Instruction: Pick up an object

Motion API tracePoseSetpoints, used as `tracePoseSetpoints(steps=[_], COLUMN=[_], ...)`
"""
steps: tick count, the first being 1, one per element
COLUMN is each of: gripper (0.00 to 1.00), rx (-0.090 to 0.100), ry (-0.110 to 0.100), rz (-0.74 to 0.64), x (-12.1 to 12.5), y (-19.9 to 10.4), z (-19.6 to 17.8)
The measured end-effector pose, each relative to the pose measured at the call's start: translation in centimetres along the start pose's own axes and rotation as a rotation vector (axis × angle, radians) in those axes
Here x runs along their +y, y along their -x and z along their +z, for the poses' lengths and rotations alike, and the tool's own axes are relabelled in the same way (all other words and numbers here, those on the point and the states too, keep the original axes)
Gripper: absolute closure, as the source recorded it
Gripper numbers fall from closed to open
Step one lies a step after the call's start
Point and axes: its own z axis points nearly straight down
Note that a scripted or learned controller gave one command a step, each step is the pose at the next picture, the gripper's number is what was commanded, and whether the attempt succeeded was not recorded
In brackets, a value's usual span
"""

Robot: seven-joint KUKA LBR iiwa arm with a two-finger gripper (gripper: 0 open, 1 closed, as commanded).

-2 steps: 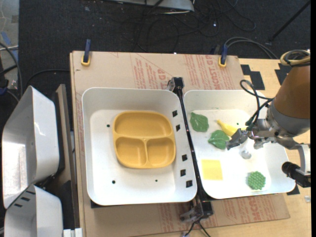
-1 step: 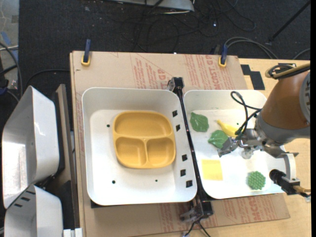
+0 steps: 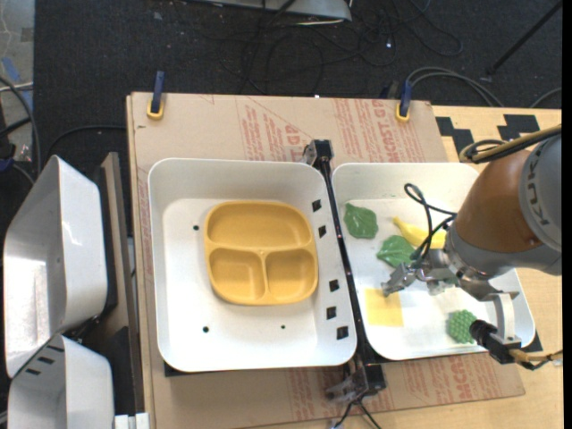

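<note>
Down in the right bin (image 3: pixel 375 181), the gripper (image 3: pixel 399 281) reaches in from the right, its metal fingers pointing left and low over the bin floor. How far apart the fingers stand cannot be told from this slant, and nothing shows between them.

Just below and left of the fingertips lies a flat yellow square (image 3: pixel 385 309), pale and thin, flat on the white floor. Above the gripper sits a green piece (image 3: pixel 394 250), crumpled and leaf-like, close to the fingers; whether it touches them is unclear. Farther up and left is a second green leaf (image 3: pixel 361 220), darker, lying apart from the rest. A yellow piece (image 3: pixel 411 231) peeks out beside a black cable, partly hidden by the arm (image 3: pixel 505 217). Near the bin's lower right corner rests a green knobbly lump (image 3: pixel 461 326), rough in texture.

The left bin (image 3: pixel 170 266) holds a yellow tray (image 3: pixel 262 251) with three compartments, set near its middle.
</note>
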Motion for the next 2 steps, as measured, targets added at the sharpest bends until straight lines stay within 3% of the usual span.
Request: tracePoseSetpoints(steps=[1,2], gripper=[1.00,1.00], rx=[0.000,-0.002], ry=[0.000,0.005], rz=[0.002,-0.005], x=[0.0,1.0], y=[0.0,-0.1], z=[-1.0,-6.7])
